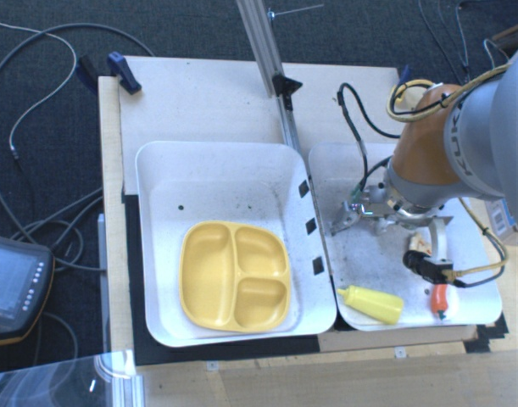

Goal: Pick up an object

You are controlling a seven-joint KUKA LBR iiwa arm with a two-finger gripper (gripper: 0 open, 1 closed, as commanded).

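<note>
At the left edge, a dark screen device (13, 287) sits on the carpet among loose grey cables (47, 49), off the counter (199, 100). A blue clamp (123, 71) is fixed at the counter's far left corner.

The left bin (216, 155) holds a yellow divided plate (235, 275) lying flat in its near half, close to the near wall. The plate has one long compartment on its left and two smaller ones on its right. A few dark specks dot the bare floor of this bin farther back.

Between the two bins, an aluminium post (257, 24) rises from the far side and slants out of view at the top.

In the right bin (352, 257), the pincer (366, 213) hangs low over the middle of the floor, toward the left wall. Whether it is spread or pressed together cannot be told from this angle, and nothing can be seen pinched in it. A yellow bottle (370, 303) lies on its side against the near wall of this bin, its narrow end pointing left, near the pincer but apart from it. To its right, near the bin's near right corner, lies a small orange thing (440, 299), apart from the bottle.

The grey arm (483, 142), with its orange band, reaches in from the right above the far half of the right bin.
</note>
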